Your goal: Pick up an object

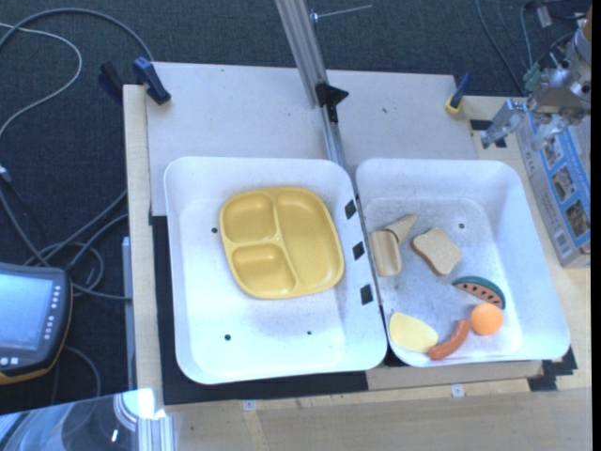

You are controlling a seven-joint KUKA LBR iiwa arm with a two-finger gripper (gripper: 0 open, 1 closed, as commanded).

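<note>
The right bin (pixel 526 205) holds toy food. Near its middle lie a slice of bread (pixel 437 250), a tan loaf piece (pixel 386 253) and a pale wedge (pixel 401 225). Toward the front right are a watermelon slice (pixel 481 291), an orange ball (pixel 486 319), a red sausage (pixel 450 341) and a yellow slice (pixel 411 332). My gripper (pixel 500 128) hangs at the upper right, outside the right bin's far right corner and well away from the food. Nothing shows between its fingers.
A yellow divided plate (pixel 280 242) lies in the left bin (pixel 188 280). A metal pole (pixel 300 26) slants up from between the bins at the back. Blue clamps (pixel 150 78) and a yellow-blue clamp (pixel 457 97) sit on the bench's far edge. A printed box (pixel 563 191) stands right of the right bin.
</note>
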